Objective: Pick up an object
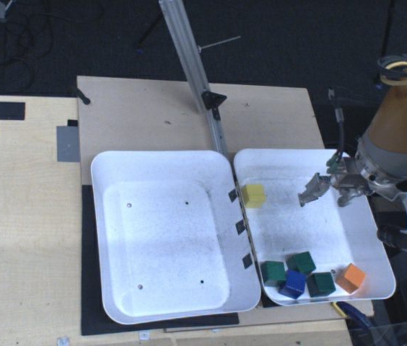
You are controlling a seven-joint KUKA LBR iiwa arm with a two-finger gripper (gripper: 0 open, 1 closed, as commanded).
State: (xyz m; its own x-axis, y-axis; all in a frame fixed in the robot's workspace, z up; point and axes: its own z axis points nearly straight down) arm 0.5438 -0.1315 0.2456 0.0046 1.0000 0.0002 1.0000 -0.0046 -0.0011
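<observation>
My gripper (327, 193) hangs over the upper right part of the right bin (290, 166), its two fingers spread apart with nothing between them. A yellow cube (253, 195) lies near the bin's left wall, well to the left of the gripper. Along the bin's front edge sit three green cubes (303, 262), a blue cube (293, 285) and an orange cube (351, 277), all below the gripper and apart from it.
The left bin (164, 233) sits beside the right one, with black clips (240, 226) along the shared wall. A slanted aluminium rail (191, 63) rises behind the bins. The arm's orange band (398, 117) stands at the right edge.
</observation>
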